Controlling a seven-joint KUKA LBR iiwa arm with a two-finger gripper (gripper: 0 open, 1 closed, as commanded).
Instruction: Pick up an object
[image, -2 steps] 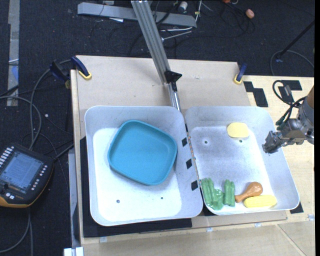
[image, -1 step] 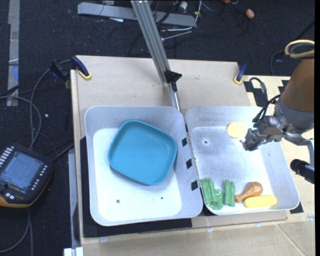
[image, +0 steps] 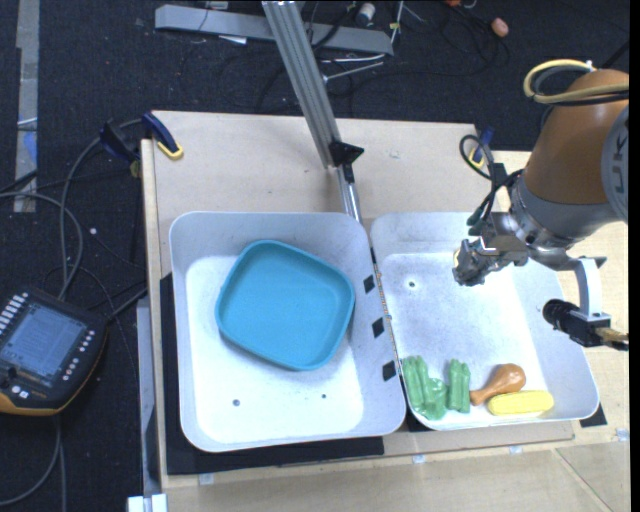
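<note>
Far to the gripper's left: a blue plate (image: 286, 318), lying flat in the left bin (image: 190, 240), well apart from the tool and across the divide between the two bins. Not a handy target; too broad and too flat for two fingers from above.

Nearer, below and a little left of the gripper: two green pieces (image: 436, 386), lying side by side against the near wall of the right bin (image: 560, 330). Just right of those, almost straight below the gripper: a brown drumstick-shaped toy (image: 500, 380), its thick end up and to the right. Touching or nearly touching it on the lower side: a yellow piece (image: 520, 403), lengthwise along the bin's near wall.

Gripper (image: 470, 268) itself: hanging over the upper part of the right bin, above bare white floor, with nothing seen between the fingers. Too dark and too small to tell how wide apart the fingers stand.

Step in hand, by the look of it: choosing and reaching for something, not yet grasping. To do it well: travel toward the near wall first, then descend. Best bet probably the brown toy, narrow at the neck and slightly apart from the green pieces. Fingers across the thin part, not along it. Caution near the yellow piece and the bin wall, since crowding there could nudge things or block one finger.
</note>
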